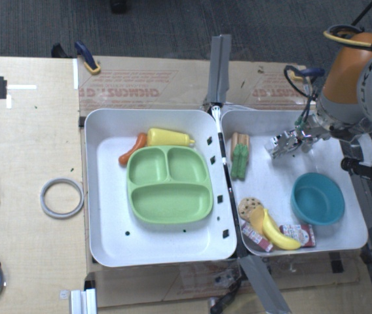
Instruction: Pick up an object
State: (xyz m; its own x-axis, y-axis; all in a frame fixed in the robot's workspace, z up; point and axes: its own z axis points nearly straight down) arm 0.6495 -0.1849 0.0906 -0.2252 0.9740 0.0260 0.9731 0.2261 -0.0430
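camera view | arm (353, 70) reaches in from the right, pincer (289, 142) up over the right bin (274, 182), honestly can't tell its state, nothing visibly held | closest grab: green thing (240, 160) by the divider, blue bowl (317, 198) and banana (274, 231) further off | tip: drop straight down, centred, clear of the wall

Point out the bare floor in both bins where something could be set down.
Left bin: bare strips left of and below the green tray.
Right bin: open floor between the green pods, the gripper and the blue bowl.
Crowded: the banana corner.
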